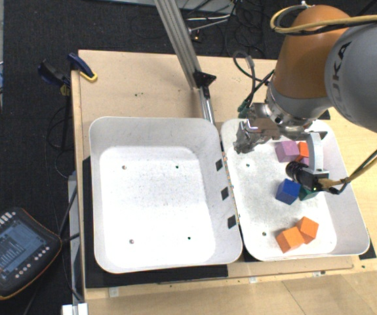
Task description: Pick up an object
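End effector above right bin

Grey arm reaches in; end effector points down.

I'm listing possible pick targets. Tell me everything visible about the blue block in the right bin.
The blue block is a small, solid-coloured cube, matte like foam or painted wood. It sits turned at an angle on the floor of the right bin, near the middle. A dark green piece touches or nearly touches its right side, beneath a black part of the arm's tooling. The claw is apart, up-left.
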